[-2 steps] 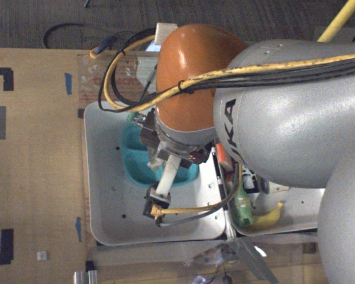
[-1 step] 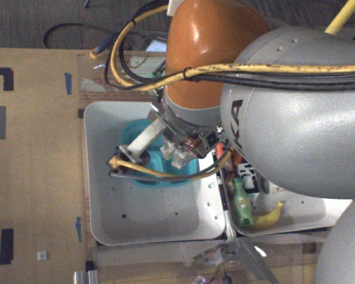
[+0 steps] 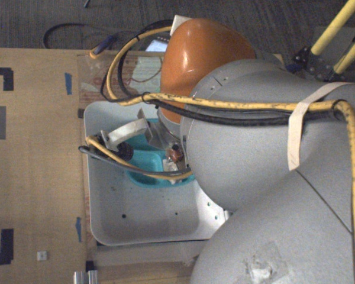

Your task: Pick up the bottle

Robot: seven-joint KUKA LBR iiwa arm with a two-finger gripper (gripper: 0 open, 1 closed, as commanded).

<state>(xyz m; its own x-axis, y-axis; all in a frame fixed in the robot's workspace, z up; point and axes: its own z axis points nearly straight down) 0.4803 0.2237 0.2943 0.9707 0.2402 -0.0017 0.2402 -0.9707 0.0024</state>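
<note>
**Arm low over the bin, teal object beneath it**

From my seat I see the arm (image 3: 266, 158) filling the right and centre of the frame, its orange band (image 3: 195, 58) at upper centre. It reaches down into a white bin (image 3: 142, 223) at centre left. The end effector (image 3: 160, 147) sits mid-frame, wrapped by yellow and black cables (image 3: 225, 106), and I cannot tell whether it is released or clenched. A teal object (image 3: 145, 158) lies in the bin directly under the wrist, partly covered by it; I take it for the bottle but cannot confirm. The brown worktop (image 3: 35, 158) with black and blue tape marks runs down the left side.
</note>
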